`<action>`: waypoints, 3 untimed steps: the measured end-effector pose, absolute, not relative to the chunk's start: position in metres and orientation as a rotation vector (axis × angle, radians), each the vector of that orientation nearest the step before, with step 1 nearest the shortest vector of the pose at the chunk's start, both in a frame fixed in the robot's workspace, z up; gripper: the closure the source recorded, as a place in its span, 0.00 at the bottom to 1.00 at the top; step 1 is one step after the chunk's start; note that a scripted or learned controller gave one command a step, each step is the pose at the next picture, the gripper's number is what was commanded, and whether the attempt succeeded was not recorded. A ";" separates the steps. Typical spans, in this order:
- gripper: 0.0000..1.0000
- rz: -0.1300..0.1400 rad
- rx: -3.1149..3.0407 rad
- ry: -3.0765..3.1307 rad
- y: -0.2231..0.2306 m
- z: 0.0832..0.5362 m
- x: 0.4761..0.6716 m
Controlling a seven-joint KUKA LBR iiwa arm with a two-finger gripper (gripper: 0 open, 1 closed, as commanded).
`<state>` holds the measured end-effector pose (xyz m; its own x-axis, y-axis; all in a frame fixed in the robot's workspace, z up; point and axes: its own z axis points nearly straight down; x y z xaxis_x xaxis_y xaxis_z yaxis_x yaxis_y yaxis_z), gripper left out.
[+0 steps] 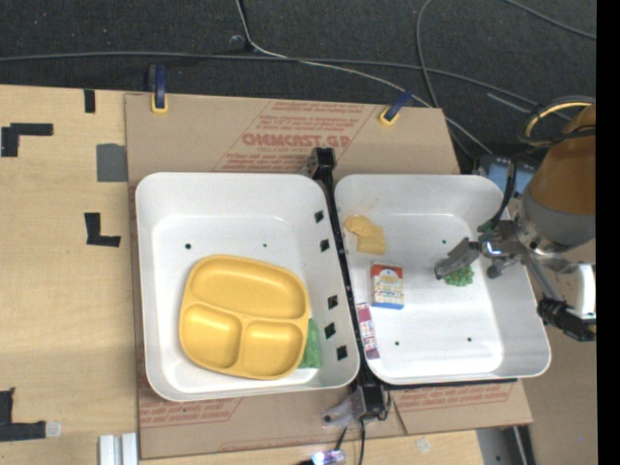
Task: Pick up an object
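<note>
touching a green object, gripper low in right bin

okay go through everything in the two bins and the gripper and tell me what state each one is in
yellow tray: right side up, flat in left bin
green item: wedged beside tray
small carton: lying flat, right bin
yellow piece: loose, right bin
green object: at gripper tip, grasp unclear

1. The cardboard sheet under the two bins carries red print behind the left bin; the big word reads something like "CHEMCAST GP", with smaller lines around it too fine to read
2. More red print runs along the cardboard's front edge, unreadable
3. The small red and white carton in the right bin has a label, too small to read
</note>
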<state>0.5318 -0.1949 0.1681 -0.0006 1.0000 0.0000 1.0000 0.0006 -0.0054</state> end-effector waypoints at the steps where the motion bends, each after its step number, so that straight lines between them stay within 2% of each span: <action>1: 0.00 0.006 -2.216 -2.218 -0.186 0.109 0.525; 2: 0.00 0.002 -2.222 -2.224 -0.186 0.084 0.526; 3: 1.00 0.000 -2.225 -2.226 -0.186 0.096 0.527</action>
